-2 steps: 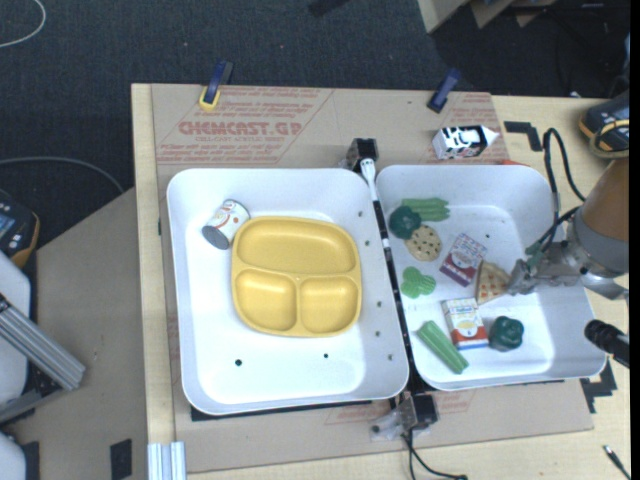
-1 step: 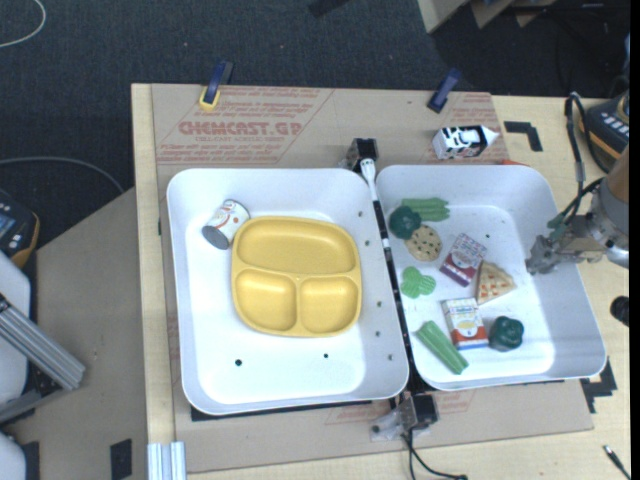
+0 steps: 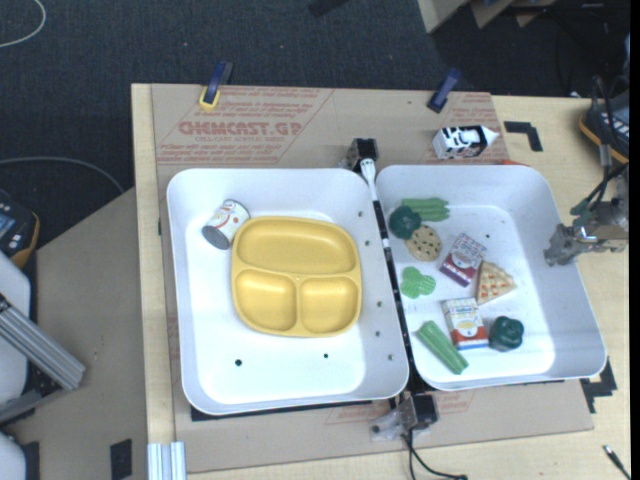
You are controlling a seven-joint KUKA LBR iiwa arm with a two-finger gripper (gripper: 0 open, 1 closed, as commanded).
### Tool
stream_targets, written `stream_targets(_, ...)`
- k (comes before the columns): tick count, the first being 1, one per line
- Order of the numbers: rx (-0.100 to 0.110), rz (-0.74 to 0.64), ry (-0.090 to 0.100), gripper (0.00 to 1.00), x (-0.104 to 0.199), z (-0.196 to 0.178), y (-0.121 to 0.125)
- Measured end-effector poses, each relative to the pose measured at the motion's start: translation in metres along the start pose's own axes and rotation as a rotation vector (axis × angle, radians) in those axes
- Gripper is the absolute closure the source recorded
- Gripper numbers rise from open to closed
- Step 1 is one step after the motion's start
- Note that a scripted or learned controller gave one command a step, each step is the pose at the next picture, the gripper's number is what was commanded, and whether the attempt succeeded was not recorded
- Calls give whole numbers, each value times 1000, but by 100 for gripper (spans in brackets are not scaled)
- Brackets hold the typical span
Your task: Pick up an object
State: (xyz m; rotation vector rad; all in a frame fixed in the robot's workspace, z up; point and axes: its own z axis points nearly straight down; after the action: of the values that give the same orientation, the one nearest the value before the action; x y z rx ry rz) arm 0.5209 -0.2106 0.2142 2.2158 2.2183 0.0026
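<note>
1. We see the gripper (image 3: 572,240) at the right bin's (image 3: 560,353) right rim; whether it is open or closed we cannot tell.
2. In that bin lie a pizza slice (image 3: 494,283), cookie (image 3: 425,242) and green pepper (image 3: 506,333).
3. The left bin (image 3: 200,358) holds a yellow tray (image 3: 296,274) and a small can (image 3: 225,223).
</note>
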Motion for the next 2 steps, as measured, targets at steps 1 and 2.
stream_targets(1, 1, 0, 1, 100, 0, -12, 1)
stream_targets(2, 8, -3, 5, 100, 43, -13, -8)
